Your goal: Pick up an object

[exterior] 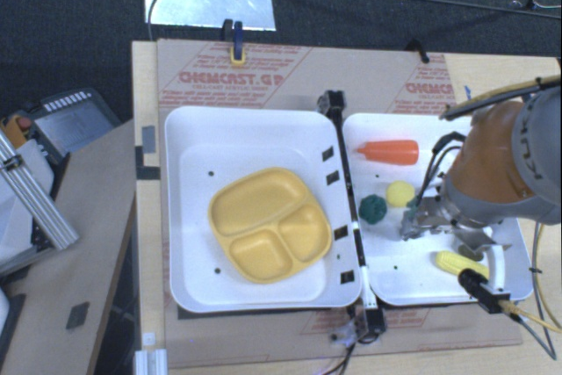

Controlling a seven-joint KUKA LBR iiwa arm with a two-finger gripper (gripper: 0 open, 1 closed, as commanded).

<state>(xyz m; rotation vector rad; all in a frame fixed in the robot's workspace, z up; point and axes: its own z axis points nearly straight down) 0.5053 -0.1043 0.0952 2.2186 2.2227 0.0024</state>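
On the tabletop (pixel 145 215), the left bin (pixel 189 277) holds a divided tray (pixel 268 224), while the right bin (pixel 413 290) holds a carrot (pixel 388 152) at the back, a ball (pixel 400 193) beside a broccoli piece (pixel 373 208), and a banana (pixel 457 263) in front.

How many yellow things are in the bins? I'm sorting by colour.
3. A yellow divided plate lies in the left bin. In the right bin, a yellow ball sits mid-bin, and a yellow banana-like piece near the front. The arm may hide more.
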